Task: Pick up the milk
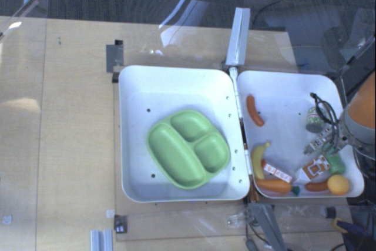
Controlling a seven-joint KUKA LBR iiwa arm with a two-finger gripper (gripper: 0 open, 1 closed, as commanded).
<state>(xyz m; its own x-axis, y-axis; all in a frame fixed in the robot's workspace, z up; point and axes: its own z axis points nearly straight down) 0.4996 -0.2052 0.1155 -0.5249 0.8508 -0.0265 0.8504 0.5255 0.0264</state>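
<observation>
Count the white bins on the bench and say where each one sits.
2. The left bin holds a green tray. The right bin sits beside it and holds toy food; the arm reaches over its right edge.

Wooden bench (64, 126) bears 2 white bins (176, 82) (288, 82) side by side.

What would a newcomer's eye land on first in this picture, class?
The bright green divided plate lies alone in the left bin. The right bin is crowded along its near edge with a sausage, banana, carrot and orange, while the gripper reaches in from the right.
</observation>
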